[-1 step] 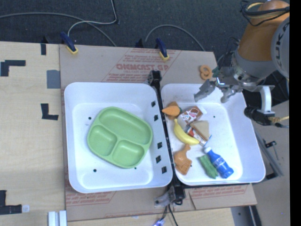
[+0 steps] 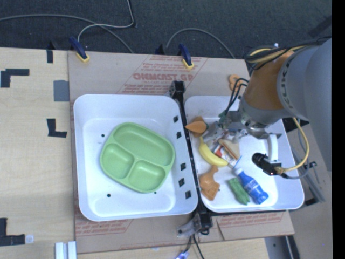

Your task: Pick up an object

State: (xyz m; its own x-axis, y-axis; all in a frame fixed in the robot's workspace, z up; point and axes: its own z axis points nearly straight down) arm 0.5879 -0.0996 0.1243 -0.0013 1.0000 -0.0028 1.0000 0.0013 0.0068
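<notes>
Even, bright overhead light (soft shadows), mild glare on the white bins (image 2: pixel 86 144); slightly blurry throughout.

Green divided plate (image 2: pixel 138 157) in left bin (image 2: pixel 86 144), cardboard sheet (image 2: pixel 156 75), two blue-yellow clamps (image 2: pixel 78 48), black cables (image 2: pixel 128 7)

The grey arm (image 2: pixel 302 80) angles down leftward, its gripper (image 2: pixel 222 135) lowered.

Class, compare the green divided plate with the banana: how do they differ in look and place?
The green divided plate is green, broad and compartmented; the banana is yellow, slim and curved. The plate lies in the left bin, the banana among other things in the right bin. Both lie flat.
</notes>
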